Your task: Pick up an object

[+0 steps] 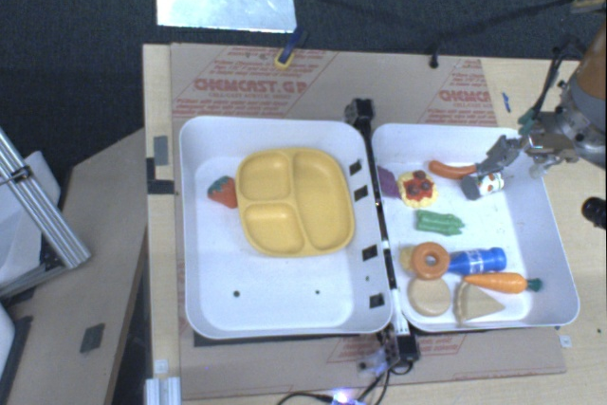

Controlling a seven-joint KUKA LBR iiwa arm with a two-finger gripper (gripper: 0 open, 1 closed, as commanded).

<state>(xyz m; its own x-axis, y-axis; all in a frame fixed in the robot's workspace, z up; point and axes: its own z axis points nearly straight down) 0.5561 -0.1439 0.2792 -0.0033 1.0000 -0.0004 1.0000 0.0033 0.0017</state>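
The gripper (486,177) hangs over the far right part of the right bin (555,247), its dark fingers reaching in from the right edge; whether they stand apart or together cannot be told at this size. Its tip lies just beside the orange hot dog (451,170) — touching or a little above it, I cannot say.

Just left of that sits a red and yellow toy (418,189), with a purple piece (388,179) by the bin wall. Nearer lie a green vegetable (439,223), a donut (431,260), a blue bottle (478,260), a carrot (497,281), a round bun (429,297) and a bread wedge (479,303).

The left bin (204,232) holds a yellow divided plate (289,201) and a strawberry (224,192).

The step looks like the descent onto a target — nothing is visibly held. Next it must settle its fingers either side of the hot dog, close, and lift straight up.
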